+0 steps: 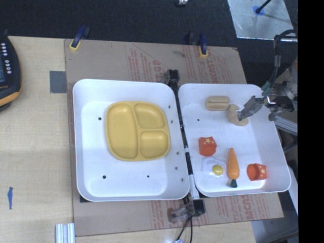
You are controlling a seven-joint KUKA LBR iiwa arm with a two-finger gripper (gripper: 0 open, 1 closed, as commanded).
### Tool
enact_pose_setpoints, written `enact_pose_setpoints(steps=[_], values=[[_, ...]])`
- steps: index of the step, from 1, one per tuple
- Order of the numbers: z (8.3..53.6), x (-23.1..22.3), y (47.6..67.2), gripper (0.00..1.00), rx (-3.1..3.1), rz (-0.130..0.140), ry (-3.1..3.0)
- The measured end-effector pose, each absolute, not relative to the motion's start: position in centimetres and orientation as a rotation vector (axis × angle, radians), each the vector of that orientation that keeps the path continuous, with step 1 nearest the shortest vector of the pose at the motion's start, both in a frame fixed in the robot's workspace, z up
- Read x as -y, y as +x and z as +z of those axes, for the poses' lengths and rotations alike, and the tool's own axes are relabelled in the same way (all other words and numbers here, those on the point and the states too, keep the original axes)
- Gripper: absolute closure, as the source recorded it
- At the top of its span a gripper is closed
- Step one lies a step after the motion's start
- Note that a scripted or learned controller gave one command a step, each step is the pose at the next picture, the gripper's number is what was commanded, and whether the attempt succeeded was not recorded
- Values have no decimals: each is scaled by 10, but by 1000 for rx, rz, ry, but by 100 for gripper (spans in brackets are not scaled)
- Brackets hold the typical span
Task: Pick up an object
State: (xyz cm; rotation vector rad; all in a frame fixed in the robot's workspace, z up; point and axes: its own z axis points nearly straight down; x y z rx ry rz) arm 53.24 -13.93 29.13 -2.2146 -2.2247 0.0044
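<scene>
From my remote seat: gripper (pixel 244 113) over right bin (pixel 273 135), touching beige lump (pixel 234 114) beside bread roll (pixel 217 103); finger spread — cannot tell; risk — off-centre close nudges lump away, grasp misses.

Yellow tray (pixel 136 130), orange carrot (pixel 232 162)

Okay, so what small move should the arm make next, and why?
Probably lower the end effector a touch onto the beige piece in the right bin: its tip sits at that piece's edge, nearer than the bun or carrot.
</scene>
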Motion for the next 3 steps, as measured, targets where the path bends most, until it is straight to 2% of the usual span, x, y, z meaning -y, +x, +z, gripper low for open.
enact_pose_setpoints(steps=[1,2,3], values=[[172,97,536,0,2224,12,-2203],[87,92,535,0,2221,11,-2209],[102,95,537,100,2224,6,-2217]])
